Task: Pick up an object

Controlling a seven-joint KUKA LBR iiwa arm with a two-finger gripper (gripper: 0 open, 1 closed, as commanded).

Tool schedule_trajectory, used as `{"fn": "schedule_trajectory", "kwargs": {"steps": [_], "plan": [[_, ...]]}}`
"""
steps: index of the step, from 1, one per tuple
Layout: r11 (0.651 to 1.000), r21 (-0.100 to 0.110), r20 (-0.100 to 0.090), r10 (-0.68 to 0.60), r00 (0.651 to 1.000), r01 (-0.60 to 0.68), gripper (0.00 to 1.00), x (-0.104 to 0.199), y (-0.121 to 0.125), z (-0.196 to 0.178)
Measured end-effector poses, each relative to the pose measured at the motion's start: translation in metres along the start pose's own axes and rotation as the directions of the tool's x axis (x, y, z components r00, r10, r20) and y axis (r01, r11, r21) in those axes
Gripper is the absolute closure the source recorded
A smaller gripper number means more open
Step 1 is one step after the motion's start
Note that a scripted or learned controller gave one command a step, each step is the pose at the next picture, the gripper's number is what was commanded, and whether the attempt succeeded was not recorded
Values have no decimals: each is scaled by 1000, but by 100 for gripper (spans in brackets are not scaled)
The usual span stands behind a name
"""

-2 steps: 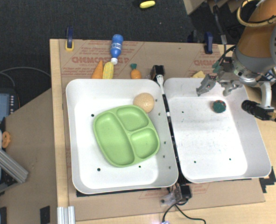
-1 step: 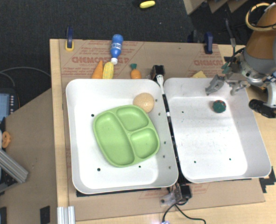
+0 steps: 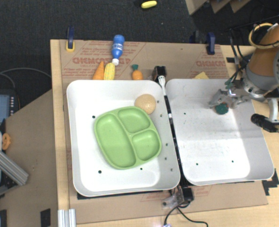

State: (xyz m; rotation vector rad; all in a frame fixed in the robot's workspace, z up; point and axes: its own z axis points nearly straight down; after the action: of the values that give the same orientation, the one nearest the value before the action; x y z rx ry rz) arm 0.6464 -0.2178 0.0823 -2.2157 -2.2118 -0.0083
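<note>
Stretching under everything, a cardboard-topped counter (image 3: 59,126) carrying two shallow white bins side by side. Reaching in from the right with the grey arm (image 3: 264,67) over the right bin (image 3: 224,160). Hovering with the jaws just above a small teal object (image 3: 222,109) lying near that bin's far edge. Standing, by the look of it, at the approach step. Calling next for a short straight descent and a squeeze around the object. Blurring into metal and cable at the wrist, so cannot tell whether the jaws are spread or pinching. Sitting in the left bin (image 3: 80,141), a green divided plate (image 3: 127,138) with a beige ball (image 3: 145,103) just beside its far rim.
</note>
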Motion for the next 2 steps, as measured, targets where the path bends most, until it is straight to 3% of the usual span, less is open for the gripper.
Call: {"fn": "schedule_trajectory", "kwargs": {"steps": [1,2], "plan": [[1000,-6,12,-5,1000,5,100,0,1,-14],[1000,0,7,-8,1000,8,100,81,-11,-1]]}}
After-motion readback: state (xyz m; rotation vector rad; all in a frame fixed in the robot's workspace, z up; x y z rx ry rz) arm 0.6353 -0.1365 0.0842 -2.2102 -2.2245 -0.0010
